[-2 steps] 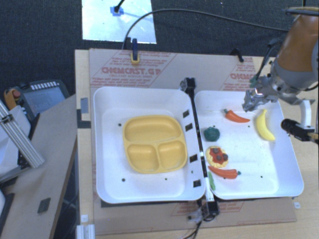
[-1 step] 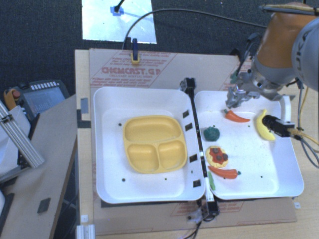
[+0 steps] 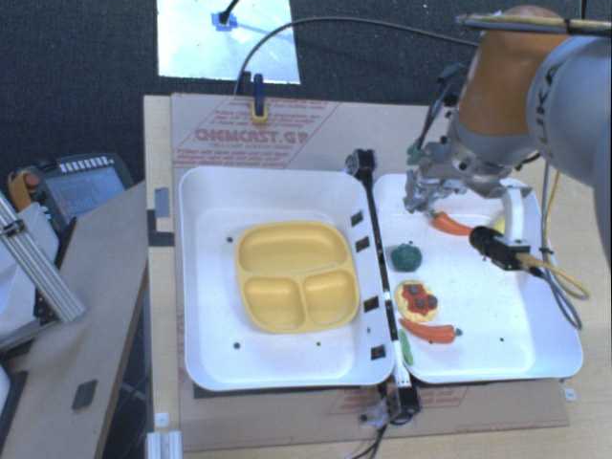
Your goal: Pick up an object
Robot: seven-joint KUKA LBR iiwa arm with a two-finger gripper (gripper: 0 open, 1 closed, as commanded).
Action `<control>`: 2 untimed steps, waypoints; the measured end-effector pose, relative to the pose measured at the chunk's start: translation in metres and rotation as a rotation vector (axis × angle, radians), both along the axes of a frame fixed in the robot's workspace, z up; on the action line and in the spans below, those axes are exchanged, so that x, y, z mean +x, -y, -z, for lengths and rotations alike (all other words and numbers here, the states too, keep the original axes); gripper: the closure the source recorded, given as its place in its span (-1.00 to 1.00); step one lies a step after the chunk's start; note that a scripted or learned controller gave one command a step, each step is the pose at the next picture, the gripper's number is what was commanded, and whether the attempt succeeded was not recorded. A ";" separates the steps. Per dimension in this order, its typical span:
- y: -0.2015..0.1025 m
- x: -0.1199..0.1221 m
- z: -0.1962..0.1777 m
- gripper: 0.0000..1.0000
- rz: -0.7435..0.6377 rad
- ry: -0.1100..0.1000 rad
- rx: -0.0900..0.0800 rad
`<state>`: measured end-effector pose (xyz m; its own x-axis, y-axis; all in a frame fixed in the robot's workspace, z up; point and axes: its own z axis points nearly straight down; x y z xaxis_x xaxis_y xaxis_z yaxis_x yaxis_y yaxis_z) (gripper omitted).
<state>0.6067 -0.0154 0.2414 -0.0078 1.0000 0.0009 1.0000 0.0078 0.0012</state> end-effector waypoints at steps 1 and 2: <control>-0.052 0.000 0.013 1.00 0.000 0.000 0.000; -0.108 -0.008 0.020 1.00 0.000 0.000 0.001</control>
